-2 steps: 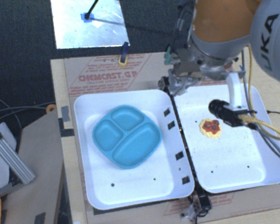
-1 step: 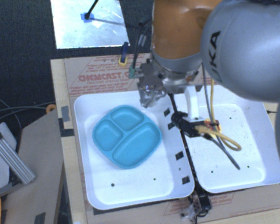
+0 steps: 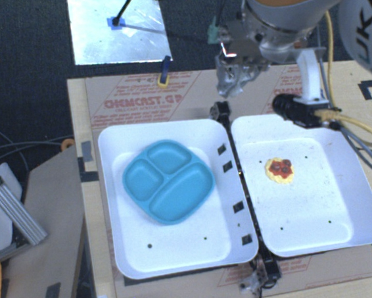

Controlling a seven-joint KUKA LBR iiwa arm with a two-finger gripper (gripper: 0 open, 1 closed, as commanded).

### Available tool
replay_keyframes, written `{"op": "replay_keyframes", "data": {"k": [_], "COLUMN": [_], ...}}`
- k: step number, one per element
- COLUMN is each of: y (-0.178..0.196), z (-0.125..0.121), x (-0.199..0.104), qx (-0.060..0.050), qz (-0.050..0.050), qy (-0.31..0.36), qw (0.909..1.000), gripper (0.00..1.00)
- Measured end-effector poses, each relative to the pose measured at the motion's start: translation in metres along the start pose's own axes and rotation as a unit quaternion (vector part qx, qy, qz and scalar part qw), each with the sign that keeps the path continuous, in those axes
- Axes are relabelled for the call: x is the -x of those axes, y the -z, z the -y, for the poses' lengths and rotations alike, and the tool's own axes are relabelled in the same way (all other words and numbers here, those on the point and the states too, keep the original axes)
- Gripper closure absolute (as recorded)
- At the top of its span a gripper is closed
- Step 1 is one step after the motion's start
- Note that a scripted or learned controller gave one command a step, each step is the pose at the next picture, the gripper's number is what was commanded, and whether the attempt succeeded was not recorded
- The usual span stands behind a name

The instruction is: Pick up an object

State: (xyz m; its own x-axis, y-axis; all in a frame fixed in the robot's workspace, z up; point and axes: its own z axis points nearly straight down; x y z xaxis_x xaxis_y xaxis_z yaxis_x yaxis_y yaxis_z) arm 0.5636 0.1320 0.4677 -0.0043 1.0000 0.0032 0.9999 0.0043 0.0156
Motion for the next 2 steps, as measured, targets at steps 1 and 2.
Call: {"op": "replay_keyframes", "data": {"k": [1, 2], "y": [-0.075, 0.035], "z": [0.029, 0.046], "x": [-0.08, -0.008], "qx": [-0.01, 0.0], "qz": [0.001, 0.0], "qy": [0.003, -0.004], "qw": [0.9999, 1.0], "gripper": [1.0, 1.0]}}
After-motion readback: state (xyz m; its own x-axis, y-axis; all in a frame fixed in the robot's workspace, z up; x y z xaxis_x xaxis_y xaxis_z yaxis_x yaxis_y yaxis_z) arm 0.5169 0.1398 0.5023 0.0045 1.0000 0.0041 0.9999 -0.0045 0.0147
